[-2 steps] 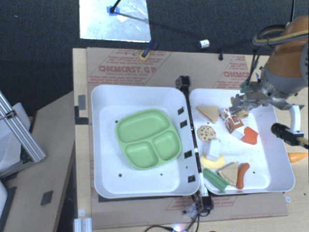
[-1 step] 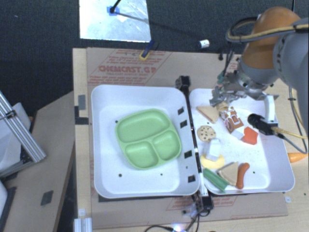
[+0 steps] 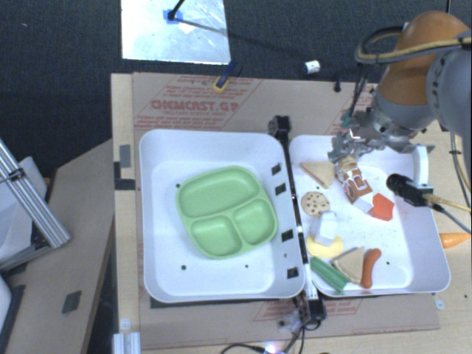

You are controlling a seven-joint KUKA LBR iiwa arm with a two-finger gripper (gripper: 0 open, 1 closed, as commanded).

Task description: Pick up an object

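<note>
My gripper (image 3: 344, 154) hangs over the back of the right bin (image 3: 424, 271), close above a tan toast triangle (image 3: 318, 172) and a white and red carton (image 3: 356, 186). Nothing shows between it and them. Further forward lie a round cookie (image 3: 315, 203), an orange-red wedge (image 3: 382, 208), a white block (image 3: 325, 226), a yellow banana piece (image 3: 324, 248), a bread slice (image 3: 349, 262), a red sausage (image 3: 371, 265) and a green stick (image 3: 328, 273).
The left bin (image 3: 158, 198) holds a green divided plate (image 3: 225, 211). An orange carrot (image 3: 454, 238) lies outside the right bin's right rim. A black divider (image 3: 289, 190) runs between the two bins.
</note>
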